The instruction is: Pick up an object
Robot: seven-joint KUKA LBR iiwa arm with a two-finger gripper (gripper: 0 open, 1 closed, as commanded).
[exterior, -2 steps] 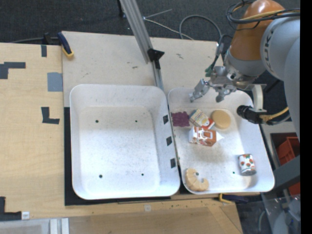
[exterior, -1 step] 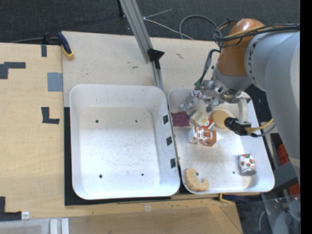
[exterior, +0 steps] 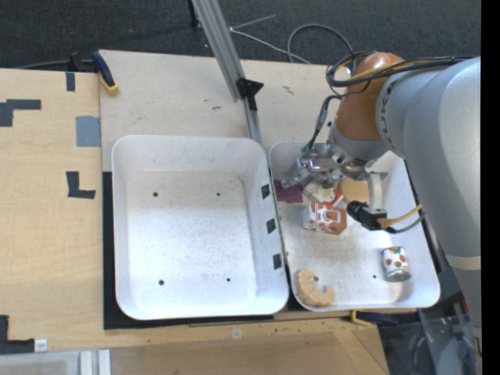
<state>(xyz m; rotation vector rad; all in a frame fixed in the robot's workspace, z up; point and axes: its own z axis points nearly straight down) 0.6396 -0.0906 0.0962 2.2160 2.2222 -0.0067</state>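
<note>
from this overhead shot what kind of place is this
Probably a robotics lab bench set up for grasping trials: a grey arm reaches over two shallow white bins, small mixed objects like a printed carton lie in the right one, and tape marks dot the benchtop.

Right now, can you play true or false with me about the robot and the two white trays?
1. The arm is over the right tray. True.
2. The left tray holds the toys. False: the things in view lie in the right tray.
3. A small can with red spots sits near the right tray's right edge. True.
4. The tan ring-shaped snack is in the right tray's far corner. False: it lies at the tray's near left corner.
5. A red and white carton sits just below the gripper. True.
6. The arm has a green band. False: the band is orange.
</note>
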